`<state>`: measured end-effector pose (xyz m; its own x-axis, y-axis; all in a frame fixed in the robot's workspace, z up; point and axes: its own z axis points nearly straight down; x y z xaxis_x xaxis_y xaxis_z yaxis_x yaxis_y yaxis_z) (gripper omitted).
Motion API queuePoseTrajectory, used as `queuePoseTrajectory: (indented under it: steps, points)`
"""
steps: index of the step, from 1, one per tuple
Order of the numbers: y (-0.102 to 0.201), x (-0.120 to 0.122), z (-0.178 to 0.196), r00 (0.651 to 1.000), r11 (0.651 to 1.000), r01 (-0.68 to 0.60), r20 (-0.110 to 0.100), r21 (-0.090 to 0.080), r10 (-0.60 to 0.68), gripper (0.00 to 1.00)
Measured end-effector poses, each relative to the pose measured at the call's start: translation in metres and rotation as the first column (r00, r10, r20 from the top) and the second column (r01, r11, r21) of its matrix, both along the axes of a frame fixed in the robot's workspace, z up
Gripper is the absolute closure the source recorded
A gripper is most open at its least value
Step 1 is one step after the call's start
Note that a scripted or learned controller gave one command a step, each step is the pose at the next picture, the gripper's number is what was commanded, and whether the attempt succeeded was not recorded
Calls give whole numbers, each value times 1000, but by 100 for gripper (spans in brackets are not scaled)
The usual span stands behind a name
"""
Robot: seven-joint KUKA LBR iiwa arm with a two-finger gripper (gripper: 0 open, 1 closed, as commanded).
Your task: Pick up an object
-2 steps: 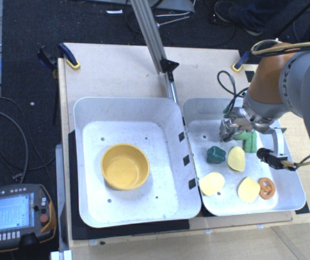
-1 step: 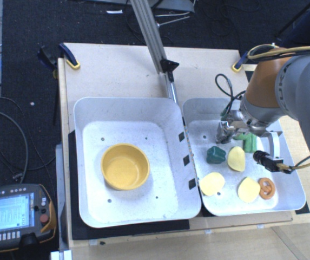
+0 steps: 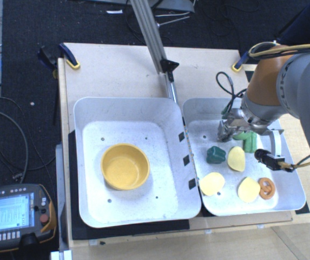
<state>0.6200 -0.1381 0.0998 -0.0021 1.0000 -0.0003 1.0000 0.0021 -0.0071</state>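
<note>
camera view: looking down at a slant on both bins, arm coming in from the right.
arm: grey w/ orange band (image 3: 265,80) above the wrist, reaching over the right bin's far right part.
gripper (image 3: 229,131): hanging low over the right bin (image 3: 198,129), near its far edge, approx. mid-width; can't tell if it's spread or pressed together, too dark and small.
green object (image 3: 249,141): lying just beside the gripper on its right, partly tucked under the wrist; can't tell if it's touching.
dark teal object (image 3: 216,155): sitting in the bin's middle, just toward the near edge from the gripper, apart from it.
yellow pieces: one (image 3: 236,159) lying just right of the teal object, one (image 3: 212,183) sitting near the near-left corner, one (image 3: 248,189) resting toward the near edge.
pretzel-shaped object (image 3: 266,187): orange-brown, lying by the near-right corner, touching the last yellow piece.
left bin (image 3: 90,112): holding a yellow bowl (image 3: 125,167), standing upright, left of centre toward the near edge, well apart from the gripper.
bench (image 3: 122,69): pale board carrying both bins side by side.
teach pendant (image 3: 15,215): lying off the bench, past its near-left corner.
</note>
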Motion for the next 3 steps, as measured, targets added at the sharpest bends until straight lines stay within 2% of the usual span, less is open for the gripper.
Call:
queuePoseTrajectory:
  steps: [1, 2, 3]
  points:
    - [11, 1, 48, 1000, 1000, -6, 11, -1, 6, 100]
    - [8, 10, 107, 1000, 1000, -5, 15, -3, 5, 100]
    - [15, 18, 151, 1000, 1000, -6, 12, -3, 6, 100]
